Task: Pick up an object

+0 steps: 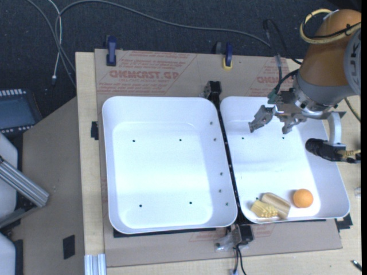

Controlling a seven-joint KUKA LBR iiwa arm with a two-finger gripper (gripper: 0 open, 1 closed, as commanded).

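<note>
In the right bin [287, 165], an orange ball [303, 198] lies near the front right corner. Left of it rest a tan bread-like piece [277, 201] and a yellow corn-like piece [264, 211], touching each other. My gripper [274, 121] hangs over the back part of the right bin, well away from these objects. Its two fingers [259, 119] are spread apart with nothing between them.
The left bin [166, 165] sits beside the right one on a cardboard-covered bench. A black clamp [213, 89] stands at the back between the bins, another [238, 236] at the front. Cables run over the dark floor behind.
</note>
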